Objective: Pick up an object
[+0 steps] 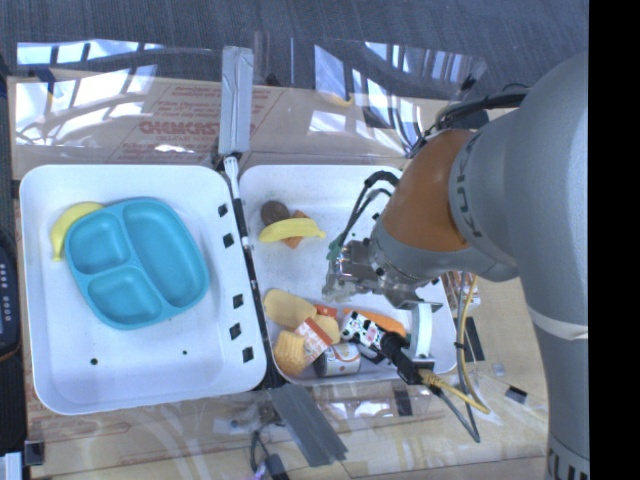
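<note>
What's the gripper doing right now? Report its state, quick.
Gripper: low over the right white bin, near the yellow banana; the grey arm's wrist hides it, so open or closed cannot be told.

A robotics lab, by the look of it: a big grey industrial arm [520, 198] with an orange band leans over a bench holding two shallow white bins [60, 368], one scattered with toy food [300, 333], clear plastic sheeting [130, 78] taped behind them, loose cables [460, 393] trailing, and dark office carpet [200, 3] beyond.
</note>
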Available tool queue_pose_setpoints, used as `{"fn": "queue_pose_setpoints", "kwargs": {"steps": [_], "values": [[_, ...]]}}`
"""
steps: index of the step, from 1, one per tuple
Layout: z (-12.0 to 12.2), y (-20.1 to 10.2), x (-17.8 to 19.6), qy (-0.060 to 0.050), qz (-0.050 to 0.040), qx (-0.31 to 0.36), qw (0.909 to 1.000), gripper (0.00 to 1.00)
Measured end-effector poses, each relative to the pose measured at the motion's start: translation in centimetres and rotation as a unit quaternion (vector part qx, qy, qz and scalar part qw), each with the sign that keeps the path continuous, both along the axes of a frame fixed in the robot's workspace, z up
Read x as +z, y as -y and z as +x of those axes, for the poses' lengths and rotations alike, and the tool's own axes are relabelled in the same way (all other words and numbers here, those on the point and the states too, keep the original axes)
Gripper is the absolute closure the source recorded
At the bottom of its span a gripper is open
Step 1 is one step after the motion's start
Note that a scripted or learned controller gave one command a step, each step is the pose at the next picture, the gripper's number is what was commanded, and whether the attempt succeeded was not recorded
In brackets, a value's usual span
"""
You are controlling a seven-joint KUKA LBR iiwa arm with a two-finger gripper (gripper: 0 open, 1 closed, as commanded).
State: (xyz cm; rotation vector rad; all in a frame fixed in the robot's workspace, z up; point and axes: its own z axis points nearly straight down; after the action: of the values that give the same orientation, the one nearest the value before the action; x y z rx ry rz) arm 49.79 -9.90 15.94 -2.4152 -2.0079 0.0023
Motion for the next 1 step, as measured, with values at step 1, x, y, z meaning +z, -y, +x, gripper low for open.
{"fn": "queue_pose_setpoints", "kwargs": {"steps": [1], "values": [[-0.04,0.0,-0.08,-0.001,0.0002,0.0,1.0,0.0]]}}
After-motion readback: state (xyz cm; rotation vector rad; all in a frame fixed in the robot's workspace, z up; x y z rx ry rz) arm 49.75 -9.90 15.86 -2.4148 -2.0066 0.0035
